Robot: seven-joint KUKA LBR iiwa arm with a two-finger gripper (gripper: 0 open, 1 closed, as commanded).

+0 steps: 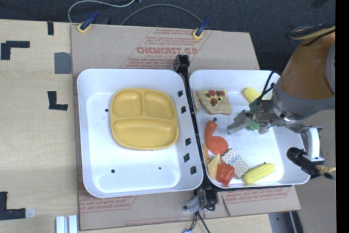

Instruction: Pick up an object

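Evidently the arm [308,82] is at the reach stage: the gripper [240,121] hangs low over the right bin [272,142], pointing leftward, with bare bin floor under its tips and nothing seen between its fingers [235,128], which look spread apart. No object is lifted yet. The candidates all lie in the right bin: a pizza slice [213,101] just left and above of the gripper, a carrot [210,128] and a red round piece [218,145] near its tips on the lower left, a corn cob [258,173] by the near wall, a small yellow piece [250,95] by the arm, and a red pepper [224,172] among a cluster at the lower left. The left bin [92,133] holds a yellow tray [145,119]. The next move probably calls for shifting left to centre on the carrot or pizza slice, descending, then closing. Something green [253,126] sits at the gripper's base; whether it is an object or part of the tool is hard to tell. The arm's bulk hides the bin's right side, and the cluster by the pepper overlaps too much to sort out.
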